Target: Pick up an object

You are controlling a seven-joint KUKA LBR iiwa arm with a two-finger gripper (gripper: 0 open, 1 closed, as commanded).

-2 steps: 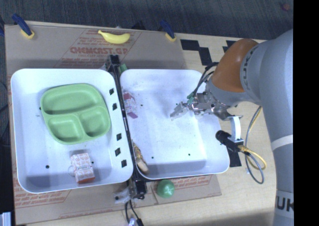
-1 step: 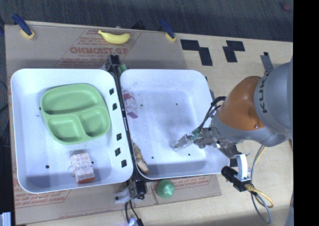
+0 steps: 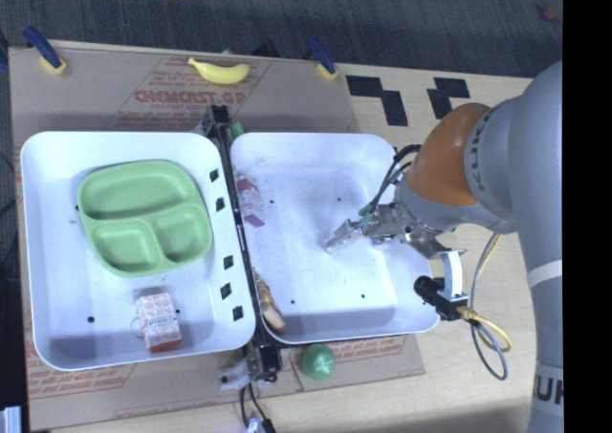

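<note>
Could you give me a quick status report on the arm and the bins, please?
Gripper low over right bin, nothing between its fingers. Green tray and small carton in left bin. Path unobstructed.

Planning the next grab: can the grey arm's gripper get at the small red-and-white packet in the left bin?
Probably yes. The small red-and-white packet lies flat and apart from the green divided tray, uncovered; the gripper hovers in the right bin.

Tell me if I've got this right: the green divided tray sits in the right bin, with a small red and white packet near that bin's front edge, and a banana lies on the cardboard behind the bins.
Not quite. The camera view shows the green divided tray in the left bin, not the right one. The rest holds: the small red and white packet lies near that bin's front edge, and the banana lies on the cardboard behind the bins.
</note>
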